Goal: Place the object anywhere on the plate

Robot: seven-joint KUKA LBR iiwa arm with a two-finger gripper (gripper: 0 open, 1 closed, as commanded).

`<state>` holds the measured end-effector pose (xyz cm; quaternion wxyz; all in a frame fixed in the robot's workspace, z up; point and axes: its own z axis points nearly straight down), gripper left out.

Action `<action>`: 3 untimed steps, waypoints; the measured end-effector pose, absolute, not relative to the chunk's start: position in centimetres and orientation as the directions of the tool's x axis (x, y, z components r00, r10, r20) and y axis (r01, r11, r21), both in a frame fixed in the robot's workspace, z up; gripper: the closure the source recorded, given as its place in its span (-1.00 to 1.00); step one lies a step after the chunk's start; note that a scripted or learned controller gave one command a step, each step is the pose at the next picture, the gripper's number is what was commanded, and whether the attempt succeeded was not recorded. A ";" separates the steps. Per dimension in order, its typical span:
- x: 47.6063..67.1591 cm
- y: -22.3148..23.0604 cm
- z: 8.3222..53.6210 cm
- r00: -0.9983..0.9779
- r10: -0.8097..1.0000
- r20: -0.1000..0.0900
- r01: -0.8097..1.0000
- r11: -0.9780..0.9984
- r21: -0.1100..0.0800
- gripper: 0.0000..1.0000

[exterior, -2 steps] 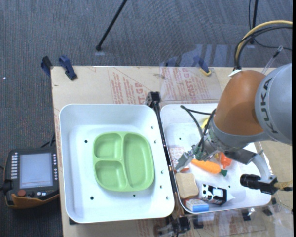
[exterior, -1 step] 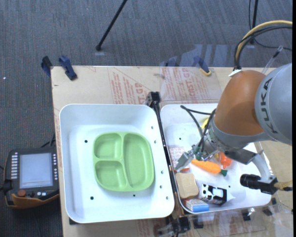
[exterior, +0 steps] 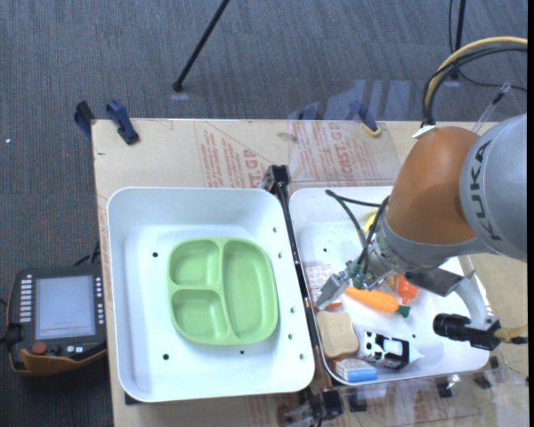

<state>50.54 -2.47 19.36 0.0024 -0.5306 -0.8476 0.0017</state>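
Your gripper [exterior: 367,278], whose fingers' opening you cannot tell, hovers beside the carrot [exterior: 374,300] in the right bin [exterior: 338,205]; crowded neighbours risk a mis-grab before reaching the plate [exterior: 222,292] at nine o'clock.

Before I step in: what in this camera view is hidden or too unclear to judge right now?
- Gripper: finger state unreadable, small and shadowed under the arm's wrist.
- Right bin: its far-right part is covered by the arm.
- Orange carrot-like item: contact with the gripper unclear.
- Small items by the bin's front rim: too small to identify.
- Green plate: fully visible.
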 end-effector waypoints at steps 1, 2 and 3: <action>50.5 -2.5 19.4 -0.437 0.899 0.002 0.899 0.437 -0.005 -1.00; 50.5 -2.5 19.4 -0.437 0.899 0.002 0.899 0.437 -0.005 -1.00; 50.5 -2.5 19.4 -0.437 0.899 0.002 0.899 0.437 -0.005 -1.00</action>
